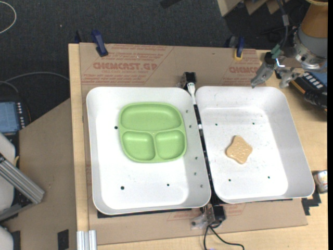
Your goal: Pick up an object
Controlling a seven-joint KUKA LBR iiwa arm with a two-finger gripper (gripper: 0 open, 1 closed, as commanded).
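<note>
The gripper [271, 73] hangs at the two o'clock edge of the scene, its two fingers [261, 75] spread apart with nothing between them, just past the far rim of the right bin [270, 108]. Above it sits the grey wrist with its orange band [316, 20]. The tan cracker-like object [239, 150] lies near the middle of the right bin, toward six o'clock from the gripper and well apart from it. At nine o'clock from the object, the left bin [104, 181] holds a green divided tray [153, 132].
</note>
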